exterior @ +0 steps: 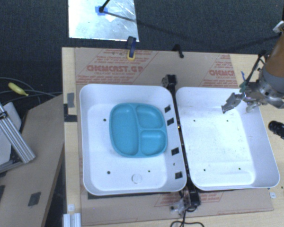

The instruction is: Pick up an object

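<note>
A blue divided plate lies flat in the middle of the left bin. A small white round piece rests near that bin's front wall. My gripper hangs over the back right part of the right bin, far from the plate. Its fingers are spread open with nothing between them.
The two bins meet at a black-clipped divider on a cardboard-covered bench. A yellow and blue clamp stands at the bench's back edge. Metal framing stands at the far left.
</note>
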Controlling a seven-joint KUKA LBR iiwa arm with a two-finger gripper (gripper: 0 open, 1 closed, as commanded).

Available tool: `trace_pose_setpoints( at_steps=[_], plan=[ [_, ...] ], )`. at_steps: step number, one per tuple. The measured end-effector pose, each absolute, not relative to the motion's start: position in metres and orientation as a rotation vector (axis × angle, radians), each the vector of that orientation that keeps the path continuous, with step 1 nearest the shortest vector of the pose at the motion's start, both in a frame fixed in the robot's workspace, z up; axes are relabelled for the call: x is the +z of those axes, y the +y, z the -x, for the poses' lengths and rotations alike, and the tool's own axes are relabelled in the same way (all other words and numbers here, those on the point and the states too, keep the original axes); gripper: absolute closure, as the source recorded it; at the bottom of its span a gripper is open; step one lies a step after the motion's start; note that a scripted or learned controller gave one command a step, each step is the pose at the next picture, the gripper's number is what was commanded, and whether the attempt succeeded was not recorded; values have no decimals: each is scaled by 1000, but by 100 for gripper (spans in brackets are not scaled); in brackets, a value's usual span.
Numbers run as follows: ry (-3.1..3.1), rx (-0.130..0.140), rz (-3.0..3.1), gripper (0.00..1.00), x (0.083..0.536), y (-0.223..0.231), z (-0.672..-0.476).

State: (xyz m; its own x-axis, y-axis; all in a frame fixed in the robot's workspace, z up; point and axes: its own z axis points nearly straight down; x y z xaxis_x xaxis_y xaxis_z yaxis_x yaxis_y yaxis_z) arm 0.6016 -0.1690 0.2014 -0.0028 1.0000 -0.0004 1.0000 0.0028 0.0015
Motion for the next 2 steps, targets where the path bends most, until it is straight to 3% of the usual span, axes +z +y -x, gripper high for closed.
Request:
trace_pose_setpoints(
  at_steps=[1, 2],
  plan=[
    [2220, -2, -2224, 0, 80, -177, -556],
    [2220, -1, -2223, 0, 84, -201, -533]
  ],
)
